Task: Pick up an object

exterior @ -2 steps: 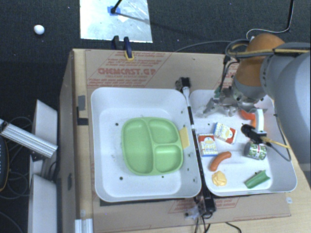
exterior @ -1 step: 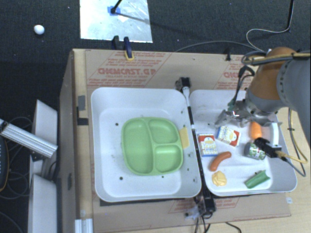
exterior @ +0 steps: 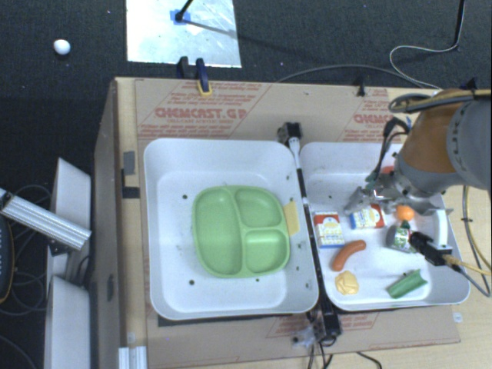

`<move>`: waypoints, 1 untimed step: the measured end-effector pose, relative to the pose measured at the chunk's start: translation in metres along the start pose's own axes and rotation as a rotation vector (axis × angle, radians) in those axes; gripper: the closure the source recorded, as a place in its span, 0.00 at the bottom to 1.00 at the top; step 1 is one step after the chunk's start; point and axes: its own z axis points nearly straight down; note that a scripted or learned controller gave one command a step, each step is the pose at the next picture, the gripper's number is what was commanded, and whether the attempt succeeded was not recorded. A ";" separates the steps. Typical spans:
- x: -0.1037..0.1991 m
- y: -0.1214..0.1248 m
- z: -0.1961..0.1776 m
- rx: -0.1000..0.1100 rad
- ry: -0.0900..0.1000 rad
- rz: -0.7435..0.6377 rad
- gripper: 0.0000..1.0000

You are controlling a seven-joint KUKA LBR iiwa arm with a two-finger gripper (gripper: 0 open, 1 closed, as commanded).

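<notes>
Several small objects in the right shallow white bin (exterior: pixel 323 160): a small white carton with a blue and red label (exterior: pixel 367 217) just under the gripper (exterior: pixel 367 198), a second white carton with red and yellow print (exterior: pixel 329 229) beside it, an orange sausage-shaped toy (exterior: pixel 347 254), a yellow lumpy toy (exterior: pixel 347 283), a green flat wedge (exterior: pixel 406 284), a small orange ball (exterior: pixel 405 214). Fingers' state: cannot tell. Left white bin (exterior: pixel 165 167) holding a green compartment tray (exterior: pixel 240 230).

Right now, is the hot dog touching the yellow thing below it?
Apart. The camera view shows a strip of white bin floor between the hot dog and the yellow thing.
</notes>
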 end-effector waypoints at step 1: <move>-0.025 0.079 -0.001 -0.003 0.000 -0.004 0.00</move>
